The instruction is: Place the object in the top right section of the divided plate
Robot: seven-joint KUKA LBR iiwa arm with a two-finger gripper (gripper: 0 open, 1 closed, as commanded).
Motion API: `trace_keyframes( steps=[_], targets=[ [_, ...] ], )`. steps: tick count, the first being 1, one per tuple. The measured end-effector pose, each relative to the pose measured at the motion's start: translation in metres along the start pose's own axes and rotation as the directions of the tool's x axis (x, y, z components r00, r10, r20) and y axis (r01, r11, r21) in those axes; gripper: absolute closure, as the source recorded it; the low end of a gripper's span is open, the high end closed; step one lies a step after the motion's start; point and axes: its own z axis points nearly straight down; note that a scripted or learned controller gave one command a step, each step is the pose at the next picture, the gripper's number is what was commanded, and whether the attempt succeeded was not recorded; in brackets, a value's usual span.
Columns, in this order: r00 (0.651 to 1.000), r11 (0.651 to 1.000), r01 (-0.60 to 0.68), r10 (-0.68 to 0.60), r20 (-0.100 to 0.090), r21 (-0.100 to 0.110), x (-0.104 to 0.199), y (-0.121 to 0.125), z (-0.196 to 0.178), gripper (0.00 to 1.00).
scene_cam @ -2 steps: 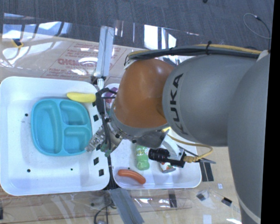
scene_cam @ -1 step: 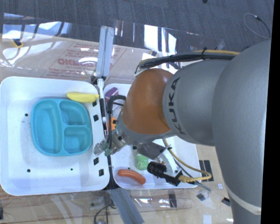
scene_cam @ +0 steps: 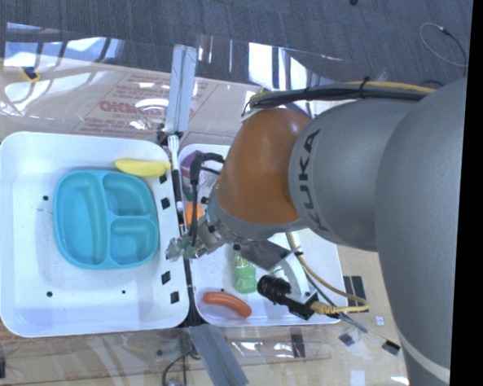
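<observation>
A turquoise divided plate (scene_cam: 107,218) lies in the left white bin (scene_cam: 23,297), with one long section on its left and two smaller ones on its right. A yellow banana (scene_cam: 142,167) rests just beyond the plate's upper right edge, against the bin wall. The arm's orange band and grey wrist (scene_cam: 259,177) hang over the right bin (scene_cam: 217,317). The gripper (scene_cam: 191,244) reaches down at the divider between the bins. A red sausage (scene_cam: 226,303) and a green item (scene_cam: 244,271) lie in the right bin. A small orange piece (scene_cam: 190,213) peeks out by the wrist.
The arm covers most of the right bin. A black cable connector (scene_cam: 275,289) with a yellow cable hangs over that bin's lower part. A clear upright post (scene_cam: 180,86) stands at the back between the bins. Black clips line the divider.
</observation>
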Motion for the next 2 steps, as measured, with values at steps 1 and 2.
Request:
trace_keyframes(
  steps=[1, 2],
  targets=[
    [1.0, 1.0, 0.006, -0.006, 0.0, 0.0, 0.0, 0.0012, -0.0095, 1.0],
    [0.999, 0.999, 0.051, -0.051, -0.003, 0.002, -0.0031, -0.002, -0.0053, 1.0]
  ],
)
